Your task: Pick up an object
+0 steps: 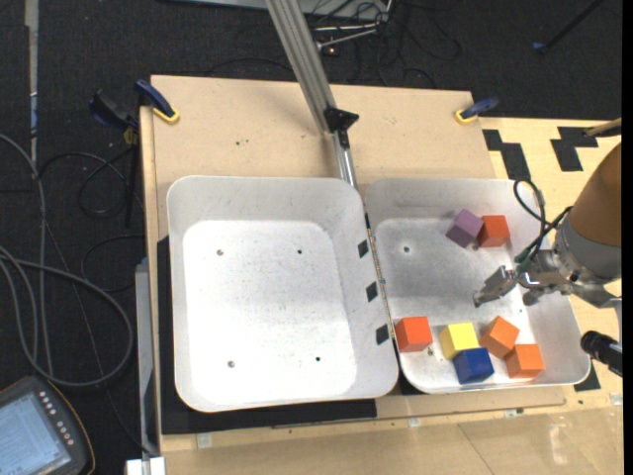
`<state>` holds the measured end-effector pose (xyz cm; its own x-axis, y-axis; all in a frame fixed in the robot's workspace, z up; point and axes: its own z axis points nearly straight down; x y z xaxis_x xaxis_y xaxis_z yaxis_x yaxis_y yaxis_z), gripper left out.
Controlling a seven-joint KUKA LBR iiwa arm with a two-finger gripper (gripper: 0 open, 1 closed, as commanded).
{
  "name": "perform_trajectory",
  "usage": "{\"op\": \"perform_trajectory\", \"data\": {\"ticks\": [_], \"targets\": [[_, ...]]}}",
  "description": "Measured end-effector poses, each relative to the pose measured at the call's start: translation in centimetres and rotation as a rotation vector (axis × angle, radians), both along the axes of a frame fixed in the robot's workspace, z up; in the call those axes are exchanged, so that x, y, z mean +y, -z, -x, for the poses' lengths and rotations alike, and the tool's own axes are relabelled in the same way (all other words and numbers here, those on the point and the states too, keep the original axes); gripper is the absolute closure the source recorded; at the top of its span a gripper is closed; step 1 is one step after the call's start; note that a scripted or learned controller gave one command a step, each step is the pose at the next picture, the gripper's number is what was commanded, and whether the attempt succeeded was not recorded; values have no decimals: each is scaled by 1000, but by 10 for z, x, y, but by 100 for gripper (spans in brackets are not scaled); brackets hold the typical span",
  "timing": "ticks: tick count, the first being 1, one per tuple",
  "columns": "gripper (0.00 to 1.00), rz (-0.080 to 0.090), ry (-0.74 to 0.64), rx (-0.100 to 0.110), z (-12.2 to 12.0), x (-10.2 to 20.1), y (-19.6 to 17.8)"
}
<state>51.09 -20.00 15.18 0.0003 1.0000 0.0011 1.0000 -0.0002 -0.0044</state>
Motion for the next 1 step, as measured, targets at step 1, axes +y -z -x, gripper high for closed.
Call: {"op": "perform_trajectory", "data": {"ticks": [1], "targets": [[0, -1, 0, 1, 1, 1, 54]]}}
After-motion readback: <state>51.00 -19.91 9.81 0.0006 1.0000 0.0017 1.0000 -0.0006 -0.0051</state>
